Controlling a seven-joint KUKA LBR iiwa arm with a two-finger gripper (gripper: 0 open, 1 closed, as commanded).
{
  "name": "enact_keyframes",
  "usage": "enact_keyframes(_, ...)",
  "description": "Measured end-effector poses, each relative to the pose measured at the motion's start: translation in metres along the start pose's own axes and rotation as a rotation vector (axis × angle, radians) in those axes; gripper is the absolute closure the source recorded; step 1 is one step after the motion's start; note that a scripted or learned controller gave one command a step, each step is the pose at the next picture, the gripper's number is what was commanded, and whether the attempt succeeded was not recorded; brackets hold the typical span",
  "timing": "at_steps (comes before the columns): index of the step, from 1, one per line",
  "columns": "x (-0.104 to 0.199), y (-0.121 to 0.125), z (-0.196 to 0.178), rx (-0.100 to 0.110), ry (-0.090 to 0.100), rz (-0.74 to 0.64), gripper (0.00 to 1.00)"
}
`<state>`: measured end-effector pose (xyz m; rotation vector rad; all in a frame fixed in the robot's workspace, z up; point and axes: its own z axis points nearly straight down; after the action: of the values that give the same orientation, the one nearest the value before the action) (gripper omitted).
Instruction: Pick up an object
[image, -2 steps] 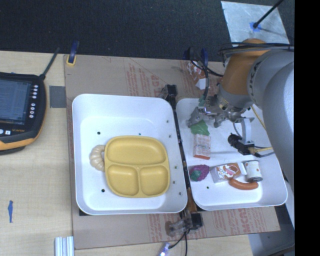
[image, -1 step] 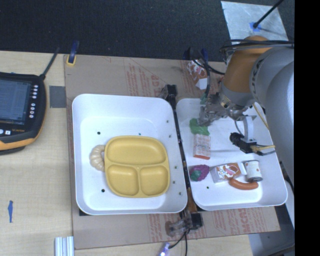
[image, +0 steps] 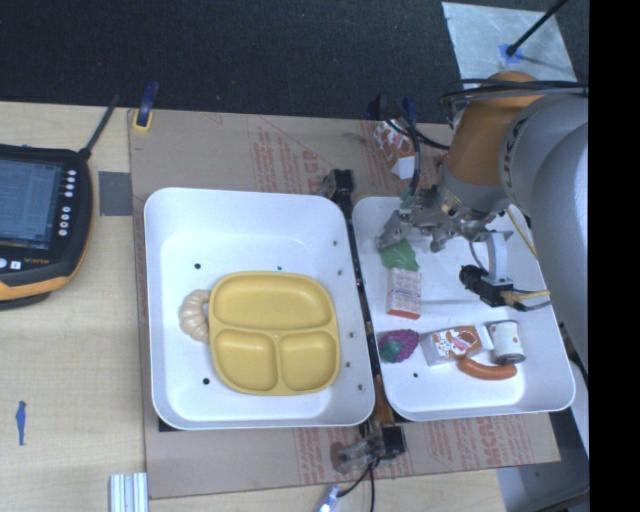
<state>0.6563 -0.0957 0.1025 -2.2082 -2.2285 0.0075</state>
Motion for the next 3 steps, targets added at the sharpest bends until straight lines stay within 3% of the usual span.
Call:
enact_keyframes(1,0.001,0.0,0.011,-0.002,0.0,0.003,0.0)
enact_keyframes(2,0.001,0.0,0.0,0.0,0.0,0.0,1.0)
enact_keyframes(3,0.001,0.0,0.0,0.0,0.0,0.0,0.0)
